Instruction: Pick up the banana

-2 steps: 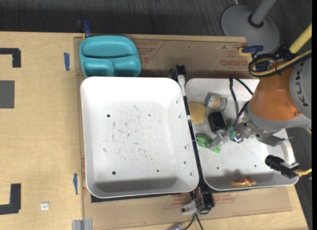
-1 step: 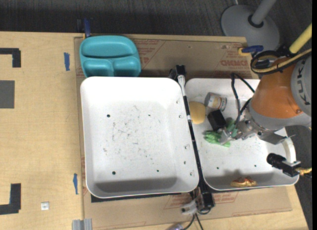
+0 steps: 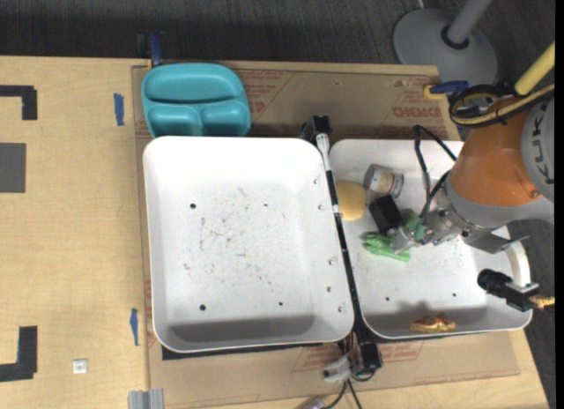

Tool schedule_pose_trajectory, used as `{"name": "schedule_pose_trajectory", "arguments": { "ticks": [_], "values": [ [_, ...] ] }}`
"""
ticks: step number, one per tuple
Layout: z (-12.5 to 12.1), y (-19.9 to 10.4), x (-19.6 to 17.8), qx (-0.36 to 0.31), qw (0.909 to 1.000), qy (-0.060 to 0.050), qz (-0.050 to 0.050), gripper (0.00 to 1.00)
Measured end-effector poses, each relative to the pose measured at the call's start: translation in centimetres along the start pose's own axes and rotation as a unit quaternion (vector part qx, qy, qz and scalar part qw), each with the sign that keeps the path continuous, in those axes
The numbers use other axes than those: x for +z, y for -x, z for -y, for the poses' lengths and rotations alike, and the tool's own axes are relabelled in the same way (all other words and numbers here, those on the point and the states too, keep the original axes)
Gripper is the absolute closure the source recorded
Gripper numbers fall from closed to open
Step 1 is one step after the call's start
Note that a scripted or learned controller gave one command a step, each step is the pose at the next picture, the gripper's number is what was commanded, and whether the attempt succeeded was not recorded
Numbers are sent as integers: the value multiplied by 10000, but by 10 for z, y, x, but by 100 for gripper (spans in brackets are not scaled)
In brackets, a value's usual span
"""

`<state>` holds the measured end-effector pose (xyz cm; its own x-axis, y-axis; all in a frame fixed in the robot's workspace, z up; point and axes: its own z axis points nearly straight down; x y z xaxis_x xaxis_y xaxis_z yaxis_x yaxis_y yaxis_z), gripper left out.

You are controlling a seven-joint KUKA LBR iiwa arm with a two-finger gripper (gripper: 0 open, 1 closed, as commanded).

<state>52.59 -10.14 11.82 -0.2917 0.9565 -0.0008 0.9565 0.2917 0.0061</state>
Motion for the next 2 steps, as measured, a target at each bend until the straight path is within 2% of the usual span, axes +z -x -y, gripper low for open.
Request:
{"name": "schedule_pose_trajectory", "arguments": {
  "ticks": [2],
  "values": [
    [-2,0,-20,3,10000,27,16,100]
  ]
}}
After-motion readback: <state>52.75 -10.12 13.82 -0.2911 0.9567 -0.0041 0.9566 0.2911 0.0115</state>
